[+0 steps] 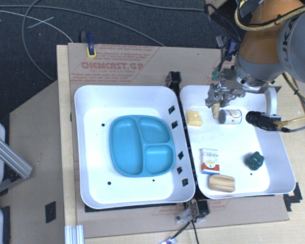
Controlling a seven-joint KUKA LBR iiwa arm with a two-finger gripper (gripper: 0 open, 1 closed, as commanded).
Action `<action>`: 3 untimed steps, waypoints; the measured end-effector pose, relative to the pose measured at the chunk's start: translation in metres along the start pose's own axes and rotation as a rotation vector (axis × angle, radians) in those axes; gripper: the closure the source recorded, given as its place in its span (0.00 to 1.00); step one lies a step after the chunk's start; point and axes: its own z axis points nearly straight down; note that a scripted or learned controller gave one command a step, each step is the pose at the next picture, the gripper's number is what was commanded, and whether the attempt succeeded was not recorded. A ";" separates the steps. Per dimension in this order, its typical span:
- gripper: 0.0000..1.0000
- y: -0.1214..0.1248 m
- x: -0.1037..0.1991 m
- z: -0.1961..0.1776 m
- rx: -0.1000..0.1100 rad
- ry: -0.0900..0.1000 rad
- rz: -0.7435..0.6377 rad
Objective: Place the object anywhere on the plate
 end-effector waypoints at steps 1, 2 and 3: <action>1.00 0.006 0.046 0.007 0.002 -0.001 0.003; 1.00 0.020 0.092 0.015 0.000 -0.001 0.002; 1.00 0.036 0.151 0.013 0.000 0.000 0.002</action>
